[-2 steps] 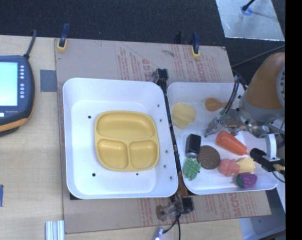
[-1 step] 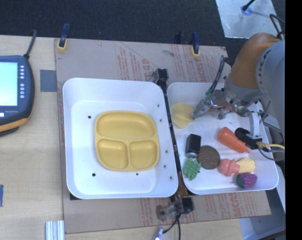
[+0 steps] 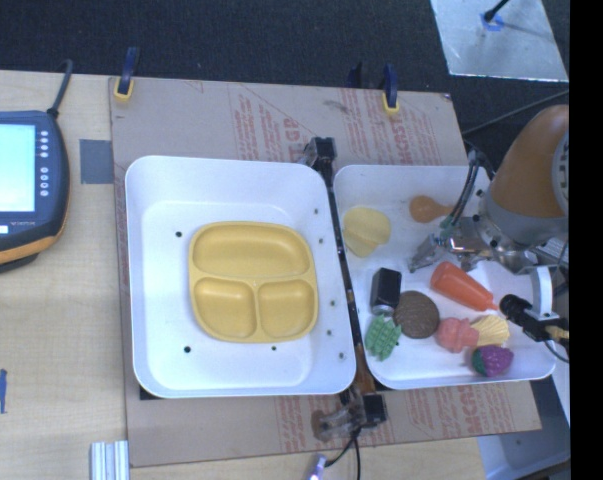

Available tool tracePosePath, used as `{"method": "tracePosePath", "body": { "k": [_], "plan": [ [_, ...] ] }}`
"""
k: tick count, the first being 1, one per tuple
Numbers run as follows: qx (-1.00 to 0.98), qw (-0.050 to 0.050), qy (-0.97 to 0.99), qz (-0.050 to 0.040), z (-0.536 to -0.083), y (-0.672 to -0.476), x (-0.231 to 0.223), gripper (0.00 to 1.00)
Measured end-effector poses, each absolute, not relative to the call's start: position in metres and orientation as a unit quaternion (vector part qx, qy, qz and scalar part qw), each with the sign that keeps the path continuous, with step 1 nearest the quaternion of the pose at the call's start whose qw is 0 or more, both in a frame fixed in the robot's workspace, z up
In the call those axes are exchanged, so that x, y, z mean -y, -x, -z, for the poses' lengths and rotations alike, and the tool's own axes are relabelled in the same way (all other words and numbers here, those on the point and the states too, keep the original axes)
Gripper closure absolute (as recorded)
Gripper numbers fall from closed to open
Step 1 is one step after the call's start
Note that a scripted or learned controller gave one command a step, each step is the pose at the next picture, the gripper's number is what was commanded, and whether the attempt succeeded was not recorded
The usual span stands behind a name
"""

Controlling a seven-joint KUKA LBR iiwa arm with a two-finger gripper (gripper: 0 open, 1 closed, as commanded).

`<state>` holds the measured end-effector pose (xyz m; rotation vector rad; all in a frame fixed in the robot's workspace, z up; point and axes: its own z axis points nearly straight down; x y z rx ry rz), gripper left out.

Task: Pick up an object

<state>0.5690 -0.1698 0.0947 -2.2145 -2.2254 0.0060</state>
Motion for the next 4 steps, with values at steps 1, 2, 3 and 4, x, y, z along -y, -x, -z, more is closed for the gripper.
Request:
{"method": "tracePosePath", "body": {
  "k": [1, 2, 3, 4],
  "plan": [
    [0.708, 0.001, 0.706, -0.0001, -0.092, -0.657, 0.136, 0.00],
    [0.708, 0.000, 0.706, -0.0003, -0.092, -0.657, 0.162, 0.00],
    [0.709, 0.005, 0.705, -0.0043, -0.102, -0.654, 0.162, 1.00],
    [0.709, 0.001, 0.706, 0.0001, -0.208, -0.618, 0.102, 1.00]
  ]
}}
